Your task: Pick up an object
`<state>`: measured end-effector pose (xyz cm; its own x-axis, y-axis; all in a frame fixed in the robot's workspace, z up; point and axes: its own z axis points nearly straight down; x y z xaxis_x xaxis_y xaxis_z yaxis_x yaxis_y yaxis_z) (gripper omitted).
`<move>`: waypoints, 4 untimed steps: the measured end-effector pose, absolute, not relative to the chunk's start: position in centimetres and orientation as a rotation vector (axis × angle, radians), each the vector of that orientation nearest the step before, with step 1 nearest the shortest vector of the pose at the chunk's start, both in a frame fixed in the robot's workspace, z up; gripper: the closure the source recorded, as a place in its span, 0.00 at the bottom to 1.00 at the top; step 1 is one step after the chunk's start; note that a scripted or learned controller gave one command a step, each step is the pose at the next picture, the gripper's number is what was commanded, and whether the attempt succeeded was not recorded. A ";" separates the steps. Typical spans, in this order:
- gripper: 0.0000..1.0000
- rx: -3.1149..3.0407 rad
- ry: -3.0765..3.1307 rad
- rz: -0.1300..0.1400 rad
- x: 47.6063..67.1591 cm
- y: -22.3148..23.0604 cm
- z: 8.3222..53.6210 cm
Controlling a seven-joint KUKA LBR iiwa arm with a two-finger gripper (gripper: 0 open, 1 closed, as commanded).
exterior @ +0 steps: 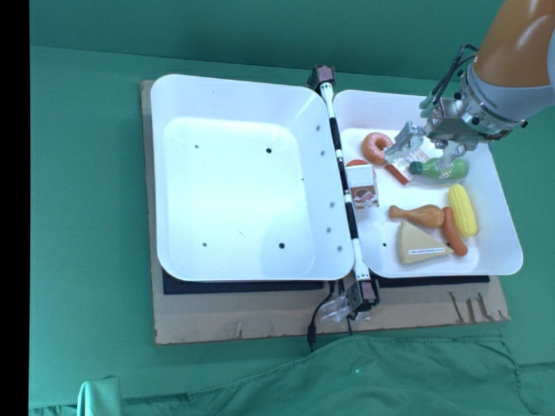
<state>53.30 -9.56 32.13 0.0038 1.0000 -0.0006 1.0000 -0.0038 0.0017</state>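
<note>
The right bin [499, 258] holds several toy foods: an orange shrimp [375, 146], a green bottle [442, 171], a yellow corn cob [463, 210], a chicken drumstick [419, 215], a carrot [454, 232], a cheese wedge [422, 243] and a small clear box [362, 185] by the divider. My gripper [429, 150] hangs over the far part of this bin, its fingers spread between the shrimp and the green bottle, above a thin red stick [397, 173]. Nothing is between the fingers.
The left bin [234, 180] sits beside the right one, joined by a black and white divider rail [340, 167]. Both rest on a cardboard sheet [260, 323] over green cloth. The arm's orange band [520, 24] enters from the upper right.
</note>
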 end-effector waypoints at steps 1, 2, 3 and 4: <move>0.00 2.230 2.216 -0.005 53.3 -10.7 26.6; 0.00 2.226 2.203 -0.005 52.5 -11.6 21.2; 0.00 2.221 2.192 0.001 52.8 -12.5 18.5; 1.00 2.217 2.186 0.014 53.0 -12.4 19.9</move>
<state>53.03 -12.40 19.88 0.0142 0.9998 -0.0137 0.9996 -0.0139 0.0265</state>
